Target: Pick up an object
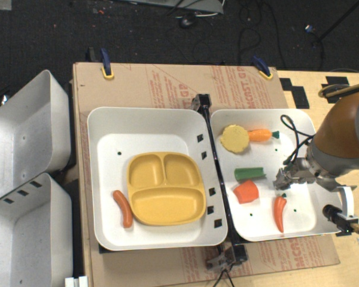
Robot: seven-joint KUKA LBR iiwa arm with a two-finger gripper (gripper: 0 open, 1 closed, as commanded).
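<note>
Two white bins are sitting on cardboard; the gripper (285, 180), its finger state impossible to tell, is hanging just above the red chili (279, 213), orange wedge (246, 192) lying nearby.

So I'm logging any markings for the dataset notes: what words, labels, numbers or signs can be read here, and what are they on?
Red print on the brown board under the bins: mirrored and upside down, too blurred to read reliably.
More red print along the board's front edge: also too blurred to read.
White bins, yellow tray, food items: no text seen.
</note>
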